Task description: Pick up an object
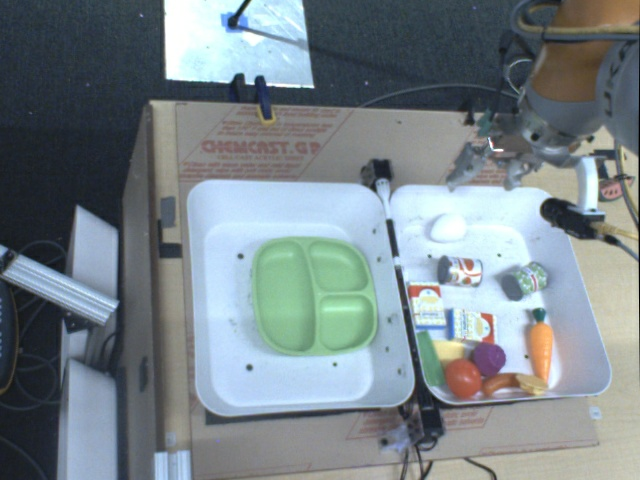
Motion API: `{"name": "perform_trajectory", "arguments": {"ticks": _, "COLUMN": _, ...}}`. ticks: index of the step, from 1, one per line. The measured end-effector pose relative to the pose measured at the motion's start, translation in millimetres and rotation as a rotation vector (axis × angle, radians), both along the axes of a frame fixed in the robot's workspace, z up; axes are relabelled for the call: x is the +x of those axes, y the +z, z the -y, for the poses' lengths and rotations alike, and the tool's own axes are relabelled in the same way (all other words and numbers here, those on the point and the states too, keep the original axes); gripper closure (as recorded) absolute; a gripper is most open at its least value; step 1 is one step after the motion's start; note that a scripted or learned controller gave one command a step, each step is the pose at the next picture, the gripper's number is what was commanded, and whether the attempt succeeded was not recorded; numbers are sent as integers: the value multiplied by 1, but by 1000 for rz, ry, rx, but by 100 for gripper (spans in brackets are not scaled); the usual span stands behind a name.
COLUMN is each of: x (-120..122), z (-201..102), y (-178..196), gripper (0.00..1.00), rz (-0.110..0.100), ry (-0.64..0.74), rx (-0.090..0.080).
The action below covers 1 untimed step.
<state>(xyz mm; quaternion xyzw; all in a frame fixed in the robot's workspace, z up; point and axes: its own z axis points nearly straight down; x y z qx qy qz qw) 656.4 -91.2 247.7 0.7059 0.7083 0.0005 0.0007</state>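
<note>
The gripper (490,171) hangs over the right bin's (580,278) 12 o'clock rim, fingers spread, pinching nothing. In that bin, a white egg (448,228) lies at 11 o'clock, a can (461,270) near centre, a carrot (541,347) at 4 o'clock. The left bin (215,268) bears a green plate (312,296).

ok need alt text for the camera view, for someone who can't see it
A grey and orange robot arm holds its gripper above the far edge of the right white bin, which contains toy food including an egg, a can and a carrot. The left bin holds a green divided plate.
</note>
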Motion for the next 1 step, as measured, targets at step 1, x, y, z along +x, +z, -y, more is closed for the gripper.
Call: {"name": "perform_trajectory", "arguments": {"ticks": 1, "x": -4, "z": 12, "y": -164, "gripper": 0, "rz": -1, "ry": -2, "rx": 0}}
